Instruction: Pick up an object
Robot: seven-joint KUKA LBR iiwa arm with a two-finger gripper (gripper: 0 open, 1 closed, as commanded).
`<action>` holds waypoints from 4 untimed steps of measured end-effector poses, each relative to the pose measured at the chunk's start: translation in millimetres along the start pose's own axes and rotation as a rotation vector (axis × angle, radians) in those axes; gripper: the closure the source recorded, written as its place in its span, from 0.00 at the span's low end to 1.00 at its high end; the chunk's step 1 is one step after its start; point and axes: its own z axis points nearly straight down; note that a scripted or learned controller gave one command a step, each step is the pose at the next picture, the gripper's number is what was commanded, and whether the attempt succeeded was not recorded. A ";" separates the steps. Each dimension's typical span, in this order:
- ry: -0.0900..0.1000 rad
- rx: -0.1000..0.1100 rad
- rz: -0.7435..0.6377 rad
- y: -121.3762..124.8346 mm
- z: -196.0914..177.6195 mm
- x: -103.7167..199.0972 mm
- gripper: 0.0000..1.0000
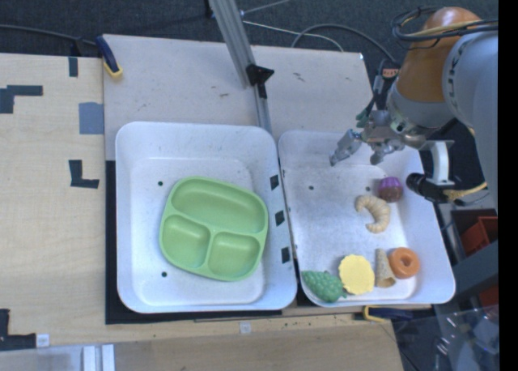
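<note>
My gripper (359, 153) hangs over the far end of the right bin (324, 199), open, with nothing between its spread fingers. Below it in that bin lie a small purple piece (390, 189) and a tan croissant (374, 212). Along the bin's near edge sit a green leafy piece (324, 285), a yellow round piece (356, 274), a tan stick (382, 268) and an orange doughnut (403, 262). The purple piece is the nearest to the gripper, a little to its near right.
The left bin (137, 199) holds a green three-compartment plate (214, 228). A slanted metal pole (231, 21) crosses above the bins' far side, ending at a black clamp (259, 74). The arm's orange band (429, 53) stands at the right.
</note>
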 end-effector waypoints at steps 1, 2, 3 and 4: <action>0.000 0.000 0.000 -11.0 52.5 1.3 0.00; -0.001 -0.005 -0.001 -11.4 86.0 2.0 0.00; 0.000 -0.005 -0.002 -11.1 74.5 2.9 1.00; 0.001 -0.010 -0.001 -16.6 26.7 10.5 1.00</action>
